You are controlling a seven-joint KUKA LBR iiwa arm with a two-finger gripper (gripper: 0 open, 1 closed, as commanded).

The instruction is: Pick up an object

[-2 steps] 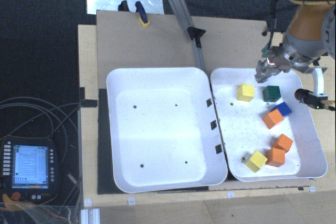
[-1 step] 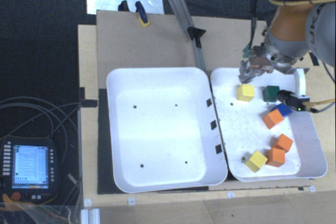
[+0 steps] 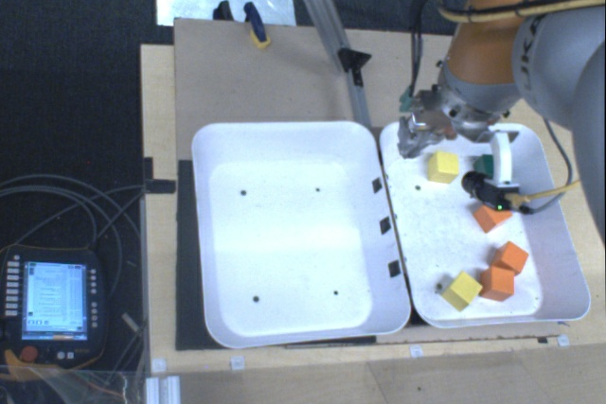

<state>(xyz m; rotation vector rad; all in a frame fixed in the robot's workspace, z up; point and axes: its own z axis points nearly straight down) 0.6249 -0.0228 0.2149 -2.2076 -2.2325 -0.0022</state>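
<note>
The arm (image 3: 530,24) reaches in from the right, its orange band above the right bin (image 3: 559,232). The gripper (image 3: 414,144) hangs low over that bin's upper left corner, just beside a yellow block (image 3: 442,167). Lower in the same bin lie an orange block (image 3: 490,218), two more orange blocks (image 3: 504,270) touching each other, and a second yellow block (image 3: 461,289). The left bin (image 3: 284,232) sits alongside on the surface (image 3: 275,71). A handheld screen unit (image 3: 52,303) lies far left.
</note>
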